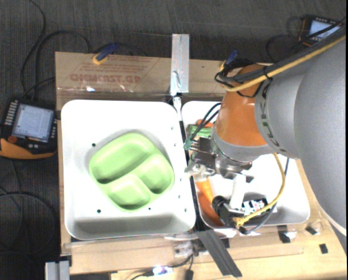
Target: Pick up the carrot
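The carrot (205,192) is an orange piece lying along the left wall of the right bin (290,209), near its front; the arm covers part of it. My gripper (219,185) hangs below the grey wrist and orange band, right over the carrot's upper end. The wrist body and cables hide the gripper's tips and any contact with the carrot.
The left bin (74,214) holds a green divided plate (132,171). In the right bin, a green item (200,132) peeks out at the back left, and a small dark and white object (256,204) lies near the front. Yellow and black cables loop around the wrist.
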Tool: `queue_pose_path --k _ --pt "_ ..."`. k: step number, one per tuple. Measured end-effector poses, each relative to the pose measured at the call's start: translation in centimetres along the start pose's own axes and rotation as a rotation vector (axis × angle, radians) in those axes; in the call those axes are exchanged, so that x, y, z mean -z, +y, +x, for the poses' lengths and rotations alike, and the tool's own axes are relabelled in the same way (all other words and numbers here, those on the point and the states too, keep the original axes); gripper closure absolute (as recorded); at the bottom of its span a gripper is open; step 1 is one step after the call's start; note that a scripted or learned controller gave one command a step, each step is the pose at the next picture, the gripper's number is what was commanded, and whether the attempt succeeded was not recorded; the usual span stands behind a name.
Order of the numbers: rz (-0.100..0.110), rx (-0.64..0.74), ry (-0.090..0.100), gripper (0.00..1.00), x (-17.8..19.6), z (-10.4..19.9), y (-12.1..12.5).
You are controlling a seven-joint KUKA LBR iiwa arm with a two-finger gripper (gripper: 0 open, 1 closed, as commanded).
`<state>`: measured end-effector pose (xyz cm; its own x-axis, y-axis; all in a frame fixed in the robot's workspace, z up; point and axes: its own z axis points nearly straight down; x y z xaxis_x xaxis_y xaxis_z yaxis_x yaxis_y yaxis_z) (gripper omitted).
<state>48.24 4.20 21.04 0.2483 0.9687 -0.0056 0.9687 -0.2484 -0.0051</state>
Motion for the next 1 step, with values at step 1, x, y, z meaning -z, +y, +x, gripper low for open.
queue_pose_path --k 1 --pt "0.001 0.003 0.001 1.0 -1.21 -1.75 0.44"
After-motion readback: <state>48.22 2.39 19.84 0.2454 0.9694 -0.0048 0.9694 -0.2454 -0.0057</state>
